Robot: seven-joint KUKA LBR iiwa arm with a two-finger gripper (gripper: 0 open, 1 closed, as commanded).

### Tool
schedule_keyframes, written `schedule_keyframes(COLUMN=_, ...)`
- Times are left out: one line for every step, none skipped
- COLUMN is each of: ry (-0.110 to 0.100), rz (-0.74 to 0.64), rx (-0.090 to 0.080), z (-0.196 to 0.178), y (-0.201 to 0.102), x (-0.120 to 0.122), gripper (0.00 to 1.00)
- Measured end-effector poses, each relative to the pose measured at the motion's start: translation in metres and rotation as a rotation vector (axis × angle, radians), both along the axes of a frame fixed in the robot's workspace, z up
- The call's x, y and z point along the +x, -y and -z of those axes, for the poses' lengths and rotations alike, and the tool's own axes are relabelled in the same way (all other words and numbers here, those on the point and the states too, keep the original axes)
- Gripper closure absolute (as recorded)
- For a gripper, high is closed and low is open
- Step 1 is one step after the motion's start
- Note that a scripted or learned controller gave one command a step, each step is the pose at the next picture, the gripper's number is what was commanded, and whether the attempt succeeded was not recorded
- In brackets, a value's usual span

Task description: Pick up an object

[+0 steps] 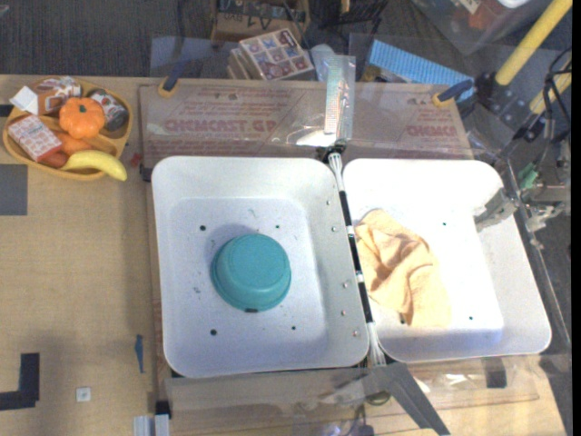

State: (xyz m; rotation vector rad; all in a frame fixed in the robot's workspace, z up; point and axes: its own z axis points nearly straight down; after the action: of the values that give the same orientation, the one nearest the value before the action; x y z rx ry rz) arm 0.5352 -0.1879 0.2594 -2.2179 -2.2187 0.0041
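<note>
Arm at far right of view, over the bench edge.
Gripper (497, 205) sits low at the right side, its pale metal tip pointing left. Wrist hardware and dark cabling stack up behind and above it. Parts are blurred and partly seen through clear sheeting; finger state not resolvable.

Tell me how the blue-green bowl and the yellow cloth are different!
The teal bowl is round and stiff with a smooth shape; the yellow cloth is soft, crumpled and lumpy. The bowl sits near the middle of the left bin; the cloth lies in the right bin, bunched against its left edge. The bowl looks turned upside down; the cloth just lies loosely. Both rest alone in a shallow white bin.
</note>
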Motion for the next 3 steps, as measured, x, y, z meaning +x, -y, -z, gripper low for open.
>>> schedule_keyframes(ry=0.004, rz=0.049, rx=-0.003, z=-0.042, y=0.037, x=-0.022, gripper=0.0)
schedule_keyframes(ry=0.001, rz=-0.139, rx=0.001, z=0.08, y=-0.017, x=-0.033, gripper=0.0)
schedule_keyframes(ry=0.007, rz=-0.238, rx=-0.002, z=0.167, y=-0.09, x=0.086, gripper=0.0)
